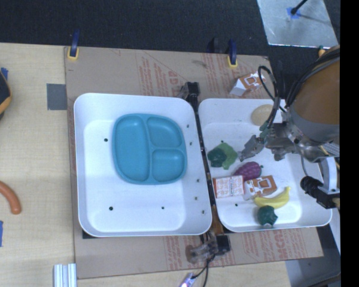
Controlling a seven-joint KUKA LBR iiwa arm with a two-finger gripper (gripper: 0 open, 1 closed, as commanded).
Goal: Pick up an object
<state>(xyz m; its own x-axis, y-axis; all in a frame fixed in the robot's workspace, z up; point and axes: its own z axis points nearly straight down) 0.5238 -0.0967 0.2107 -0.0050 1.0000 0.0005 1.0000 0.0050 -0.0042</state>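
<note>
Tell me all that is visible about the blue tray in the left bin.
The blue tray is a light turquoise plate that looks like smooth plastic, with rounded corners. Raised ridges divide it into three compartments: a large one on the left and two smaller ones on the right, one above the other. Nothing lies in them. It lies flat, right side up, on the floor of the left bin, toward the far side, turned slightly askew. It touches just the bin floor.

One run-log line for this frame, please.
end effector: above right bin | nearest: purple toy | holding: nothing seen | left bin: blue divided plate
</note>
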